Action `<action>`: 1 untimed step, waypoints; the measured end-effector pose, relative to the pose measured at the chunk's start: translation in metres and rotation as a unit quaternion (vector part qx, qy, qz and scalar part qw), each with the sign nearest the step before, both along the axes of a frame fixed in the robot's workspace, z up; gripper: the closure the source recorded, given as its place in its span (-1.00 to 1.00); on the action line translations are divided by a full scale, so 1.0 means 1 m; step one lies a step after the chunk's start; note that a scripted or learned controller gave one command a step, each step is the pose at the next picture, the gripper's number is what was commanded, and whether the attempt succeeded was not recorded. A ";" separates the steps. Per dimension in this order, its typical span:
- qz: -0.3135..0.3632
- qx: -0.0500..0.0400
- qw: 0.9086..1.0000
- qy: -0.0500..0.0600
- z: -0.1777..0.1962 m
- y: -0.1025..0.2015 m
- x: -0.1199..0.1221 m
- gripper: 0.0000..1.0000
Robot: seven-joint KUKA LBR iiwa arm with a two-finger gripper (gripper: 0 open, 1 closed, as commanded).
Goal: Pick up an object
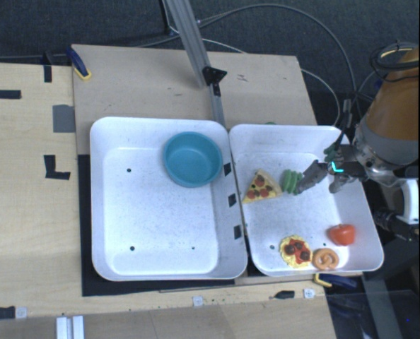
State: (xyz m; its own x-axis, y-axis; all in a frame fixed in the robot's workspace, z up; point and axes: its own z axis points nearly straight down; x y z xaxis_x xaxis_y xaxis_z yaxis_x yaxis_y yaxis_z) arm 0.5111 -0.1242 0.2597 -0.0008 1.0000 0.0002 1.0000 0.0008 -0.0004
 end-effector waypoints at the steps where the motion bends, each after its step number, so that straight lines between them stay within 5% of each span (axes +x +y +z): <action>1: 0.000 0.000 1.000 0.000 0.000 0.000 0.000 -1.00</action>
